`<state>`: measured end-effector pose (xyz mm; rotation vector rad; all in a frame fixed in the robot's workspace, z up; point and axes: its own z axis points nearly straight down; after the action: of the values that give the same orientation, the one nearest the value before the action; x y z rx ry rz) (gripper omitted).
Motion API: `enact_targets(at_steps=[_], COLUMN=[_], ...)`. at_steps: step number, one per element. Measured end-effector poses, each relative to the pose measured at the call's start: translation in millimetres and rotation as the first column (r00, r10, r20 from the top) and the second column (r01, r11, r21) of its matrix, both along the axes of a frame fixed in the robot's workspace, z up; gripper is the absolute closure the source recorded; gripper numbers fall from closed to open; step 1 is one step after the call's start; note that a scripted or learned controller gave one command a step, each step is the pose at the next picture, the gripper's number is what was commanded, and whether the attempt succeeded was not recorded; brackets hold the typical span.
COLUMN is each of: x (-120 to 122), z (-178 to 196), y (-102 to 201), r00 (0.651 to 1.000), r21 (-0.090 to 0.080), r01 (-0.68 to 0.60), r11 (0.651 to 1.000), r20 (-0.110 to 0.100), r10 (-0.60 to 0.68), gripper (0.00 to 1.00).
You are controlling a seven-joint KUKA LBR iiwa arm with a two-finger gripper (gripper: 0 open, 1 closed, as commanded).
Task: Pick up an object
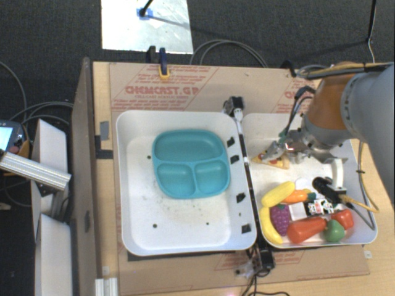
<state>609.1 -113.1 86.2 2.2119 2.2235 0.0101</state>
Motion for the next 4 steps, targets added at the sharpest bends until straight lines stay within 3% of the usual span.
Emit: enact_targets(at_steps=[1,2,3,4], x=[-71,-14,41,37], z=[0,-1,0,-2], y=[-3,29,1,18], r00=[1.000,1.000,1.000,1.000], r21=[0.000,-0.001,-0.003,-0.001], r01=[0.006,-0.003,0.000,-0.001], r11=[1.000,1.000,1.000,1.000], r20=[-0.010,-0.002,0.000,-0.007], r10=[-0.006,0.003,0.000,0.001], gripper=[0.00,0.00,0.00,0.00])
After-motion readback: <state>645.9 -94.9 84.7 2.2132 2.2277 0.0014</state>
